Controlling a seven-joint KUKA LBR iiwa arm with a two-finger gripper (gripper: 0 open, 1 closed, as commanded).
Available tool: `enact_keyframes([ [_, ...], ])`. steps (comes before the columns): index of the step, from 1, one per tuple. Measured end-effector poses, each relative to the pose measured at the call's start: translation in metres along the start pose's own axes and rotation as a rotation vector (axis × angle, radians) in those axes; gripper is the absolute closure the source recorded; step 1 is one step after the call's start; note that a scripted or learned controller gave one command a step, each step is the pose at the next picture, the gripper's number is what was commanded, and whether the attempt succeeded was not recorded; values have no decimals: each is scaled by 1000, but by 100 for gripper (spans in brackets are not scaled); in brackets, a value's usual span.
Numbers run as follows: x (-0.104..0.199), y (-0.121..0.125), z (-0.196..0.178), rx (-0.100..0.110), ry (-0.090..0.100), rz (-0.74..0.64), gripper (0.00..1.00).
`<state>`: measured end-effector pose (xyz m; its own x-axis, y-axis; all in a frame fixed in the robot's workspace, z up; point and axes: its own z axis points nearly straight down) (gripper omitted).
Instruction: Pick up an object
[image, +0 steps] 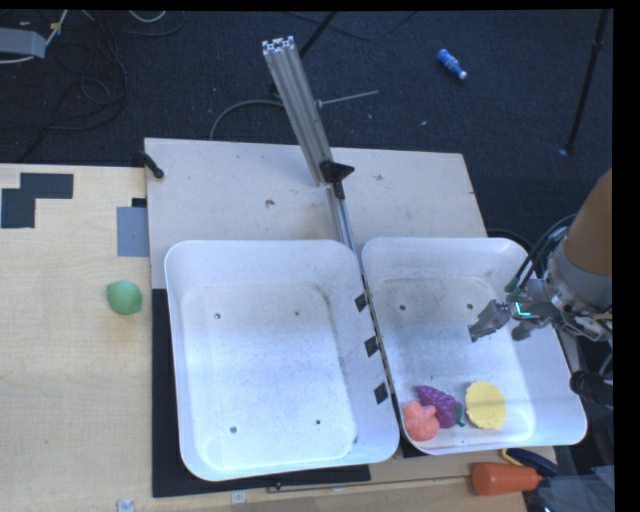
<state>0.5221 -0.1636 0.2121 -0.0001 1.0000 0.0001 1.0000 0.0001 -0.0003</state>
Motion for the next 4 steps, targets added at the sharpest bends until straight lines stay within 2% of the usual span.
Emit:
enact_keyframes([
  [1,0,0,0,0,0,0,0],
  [3,-2,6,90,4,1,0,0],
  [4,-2,6,121,0,0,0,0],
])
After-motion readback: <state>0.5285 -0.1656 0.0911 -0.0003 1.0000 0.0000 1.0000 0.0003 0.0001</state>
